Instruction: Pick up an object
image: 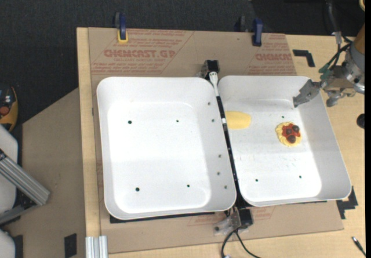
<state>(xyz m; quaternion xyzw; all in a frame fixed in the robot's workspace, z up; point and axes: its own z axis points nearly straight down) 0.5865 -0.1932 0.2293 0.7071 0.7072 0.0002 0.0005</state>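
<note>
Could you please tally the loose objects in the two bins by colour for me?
Plain yellow: 1, the yellow piece in the right bin.
Yellow with red and dark topping: 1, the topped piece in the same bin.
Total: 2

The only writing I can read is on the brown protective sheet covering the board under my two bins. Red print there reads "CHEMCAST GP", once on the strip beyond the left bin, about midway between the two blue clamps. The same red wording shows again beyond the right bin, at a slant and partly cut off by the bin's rim. Smaller red lines run above and below each name, too fine for me to make out.
</note>
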